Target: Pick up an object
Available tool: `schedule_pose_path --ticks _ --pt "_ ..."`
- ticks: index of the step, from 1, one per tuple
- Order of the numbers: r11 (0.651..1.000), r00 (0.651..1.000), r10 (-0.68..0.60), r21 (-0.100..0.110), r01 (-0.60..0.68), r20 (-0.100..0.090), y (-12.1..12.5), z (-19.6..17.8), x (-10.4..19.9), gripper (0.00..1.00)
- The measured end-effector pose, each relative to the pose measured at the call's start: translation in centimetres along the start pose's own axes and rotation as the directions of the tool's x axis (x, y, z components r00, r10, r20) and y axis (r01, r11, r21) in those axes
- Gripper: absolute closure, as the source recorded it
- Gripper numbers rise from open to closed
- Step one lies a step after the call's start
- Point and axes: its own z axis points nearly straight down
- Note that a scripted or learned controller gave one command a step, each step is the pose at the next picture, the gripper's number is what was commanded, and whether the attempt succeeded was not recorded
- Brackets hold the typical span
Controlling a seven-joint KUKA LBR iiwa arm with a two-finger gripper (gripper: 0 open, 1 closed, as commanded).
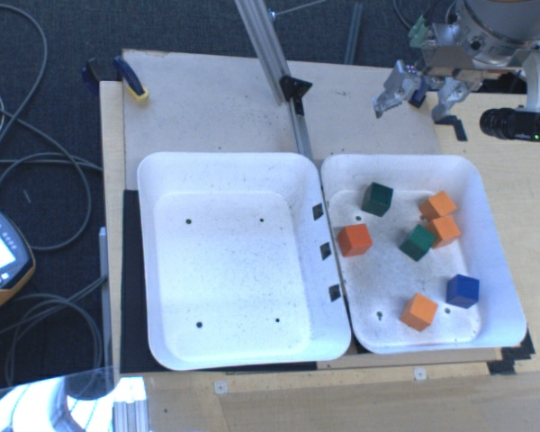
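Overhead, the gripper (417, 100) is hanging above the bare bench top, just beyond the far rim of the right bin (497, 241), with its two fingers (389, 97) spread apart and nothing sitting between them. Behind it the grey arm (504, 16) with its orange band is reaching in from the top right corner. All of the pickable blocks are lying in the right bin, well apart from the open fingers. A dark green cube (376, 199) is sitting nearest the far rim, and a red-orange cube (354, 239) is resting close to the bin's left wall. Toward the right, two orange cubes (442, 217) are touching each other, and a second green cube (418, 241) is lying just beside the nearer one. Closer to the near rim, a blue cube (463, 291) is sitting near the right wall, with another orange cube (418, 312) just beside it on the left. The left bin (225, 259) is lying alongside, its edge overlapping the right bin's. A slanted metal rail (265, 39) is crossing the bench between the two bins.
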Motion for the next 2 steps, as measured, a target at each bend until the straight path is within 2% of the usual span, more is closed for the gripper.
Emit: schedule_pose_path --ticks 1,2 --pt "1.0 1.0 0.0 0.006 0.0 -0.001 2.4 0.7 4.9 0.0" --pt "1.0 1.0 0.001 0.012 -0.001 -0.001 2.4 1.5 9.4 0.0"
